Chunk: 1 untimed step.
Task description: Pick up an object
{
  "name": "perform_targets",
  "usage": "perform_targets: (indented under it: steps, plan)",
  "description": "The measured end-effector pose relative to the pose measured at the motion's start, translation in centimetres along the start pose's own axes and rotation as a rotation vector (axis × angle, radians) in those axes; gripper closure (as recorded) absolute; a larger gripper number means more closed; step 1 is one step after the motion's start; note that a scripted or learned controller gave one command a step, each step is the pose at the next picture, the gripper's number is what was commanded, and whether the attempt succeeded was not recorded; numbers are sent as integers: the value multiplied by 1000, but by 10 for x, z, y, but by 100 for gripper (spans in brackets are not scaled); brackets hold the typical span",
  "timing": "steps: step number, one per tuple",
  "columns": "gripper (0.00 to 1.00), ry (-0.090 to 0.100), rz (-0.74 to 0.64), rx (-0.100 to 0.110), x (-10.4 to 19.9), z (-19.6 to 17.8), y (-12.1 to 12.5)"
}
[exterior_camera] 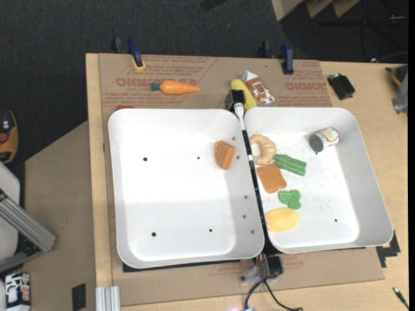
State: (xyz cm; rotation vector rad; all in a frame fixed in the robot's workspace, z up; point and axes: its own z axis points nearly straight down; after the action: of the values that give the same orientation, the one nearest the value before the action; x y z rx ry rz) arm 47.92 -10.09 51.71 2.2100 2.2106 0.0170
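Observation:
Two white bins sit side by side on the bench. The left bin (162, 199) holds one orange-brown bread-like piece (224, 154) near its right wall. In the right bin (343, 199) lie a tan ring-shaped pastry (264, 148), a green pickle-like piece (290, 165), an orange flat slab (271, 179), a small green piece (290, 199), a yellow lemon-like object (282, 219) and a grey-and-white can on its side (323, 138).
On the cardboard behind the bins lie an orange carrot (175, 88), a yellow banana-like toy (241, 92) and a small red-and-white carton (258, 90). Blue clamps (136, 54) hold the board's far edge. A black block (341, 86) rests at the back right.

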Motion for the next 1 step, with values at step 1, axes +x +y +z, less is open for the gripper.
perform_targets:
  steps: [1]
  plan:
    - [100, -4, 12, 11, -130, -19, 0]
